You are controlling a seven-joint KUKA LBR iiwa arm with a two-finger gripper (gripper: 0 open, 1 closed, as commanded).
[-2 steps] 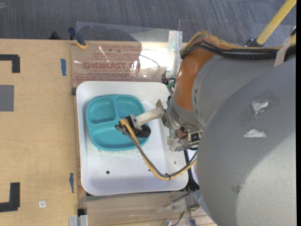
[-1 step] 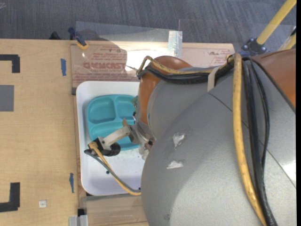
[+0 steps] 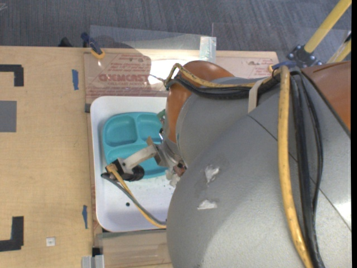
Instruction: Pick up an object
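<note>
Camera view, from above: we see a teal divided tray (image 3: 129, 134) lying flat in the left white bin (image 3: 99, 205), not lifted. The gripper (image 3: 172, 167) sits low at the tray's right edge; whether it is spread or pinching, we cannot tell. The grey arm (image 3: 234, 177) looms over it. We judge the pick not yet done.

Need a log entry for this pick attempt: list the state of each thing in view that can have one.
teal divided tray: lying flat, compartments up, in the white bin; its right end is hidden by the arm.
white bin: holds the tray; its right part is covered by the arm.
arm: reaching in from the right, its wrist low over the tray's near edge.
</note>
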